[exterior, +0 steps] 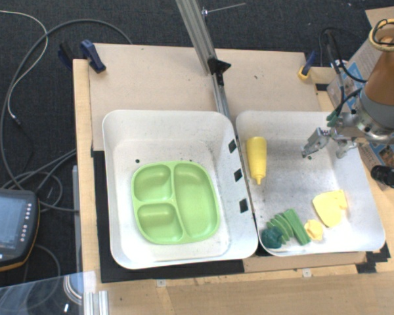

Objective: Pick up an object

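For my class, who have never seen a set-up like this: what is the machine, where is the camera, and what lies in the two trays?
One camera looks down at a slant on a bench with two white bins. The arm, grey and orange, reaches in from the right; its claw hangs over the right bin with nothing between its fingers. That bin holds a yellow bottle, a green toy and two yellow pieces. The left bin holds a green divided plate.

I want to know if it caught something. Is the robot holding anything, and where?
Nothing is held. The grey metal gripper hangs open over the right shallow white bin.
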### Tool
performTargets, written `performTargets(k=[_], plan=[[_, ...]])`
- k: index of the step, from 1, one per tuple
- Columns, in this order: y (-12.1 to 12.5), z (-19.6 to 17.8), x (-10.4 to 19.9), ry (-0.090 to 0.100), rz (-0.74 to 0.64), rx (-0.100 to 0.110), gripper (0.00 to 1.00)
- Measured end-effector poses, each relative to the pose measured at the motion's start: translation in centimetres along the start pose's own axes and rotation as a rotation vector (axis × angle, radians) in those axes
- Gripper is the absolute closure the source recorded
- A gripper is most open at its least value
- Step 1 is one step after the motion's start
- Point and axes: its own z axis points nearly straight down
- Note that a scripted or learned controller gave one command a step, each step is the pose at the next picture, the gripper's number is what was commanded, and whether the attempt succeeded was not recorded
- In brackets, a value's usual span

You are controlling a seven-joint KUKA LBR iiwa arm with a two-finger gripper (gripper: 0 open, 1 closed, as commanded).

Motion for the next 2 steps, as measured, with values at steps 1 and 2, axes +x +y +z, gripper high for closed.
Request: performTargets(k=[1,2], plan=[[0.1,-1.2,0.0,0.0,-0.001,-0.003,1.0],[6.9,-2.0,-1.2,-0.005,-0.004,-0.009,1.0]])
